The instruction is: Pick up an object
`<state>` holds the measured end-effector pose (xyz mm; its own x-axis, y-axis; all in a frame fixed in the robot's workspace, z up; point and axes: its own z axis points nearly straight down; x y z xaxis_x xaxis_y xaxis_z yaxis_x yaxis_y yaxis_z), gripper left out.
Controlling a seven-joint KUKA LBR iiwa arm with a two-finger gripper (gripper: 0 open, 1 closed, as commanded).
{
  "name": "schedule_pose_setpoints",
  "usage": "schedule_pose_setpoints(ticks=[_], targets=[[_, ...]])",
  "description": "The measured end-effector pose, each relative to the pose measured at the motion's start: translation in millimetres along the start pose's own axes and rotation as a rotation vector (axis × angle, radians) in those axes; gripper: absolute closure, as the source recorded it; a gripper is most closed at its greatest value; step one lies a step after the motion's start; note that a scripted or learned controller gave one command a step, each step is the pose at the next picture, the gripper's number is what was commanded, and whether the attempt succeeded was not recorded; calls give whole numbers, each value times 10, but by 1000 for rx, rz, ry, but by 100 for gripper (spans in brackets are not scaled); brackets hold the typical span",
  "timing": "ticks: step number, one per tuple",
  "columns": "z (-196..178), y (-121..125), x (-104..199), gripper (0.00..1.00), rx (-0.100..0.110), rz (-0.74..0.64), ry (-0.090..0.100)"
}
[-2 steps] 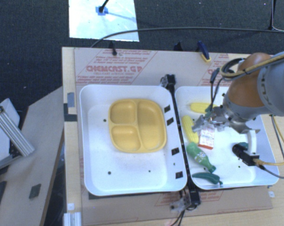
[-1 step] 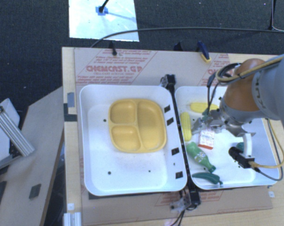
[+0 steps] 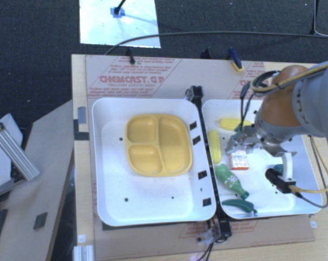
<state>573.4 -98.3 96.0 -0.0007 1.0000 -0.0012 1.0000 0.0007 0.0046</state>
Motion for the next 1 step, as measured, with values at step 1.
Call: schedule_pose_setpoints(ticks=[1], targets=[[-639, -6, -14, 100, -1, -3, 0]])
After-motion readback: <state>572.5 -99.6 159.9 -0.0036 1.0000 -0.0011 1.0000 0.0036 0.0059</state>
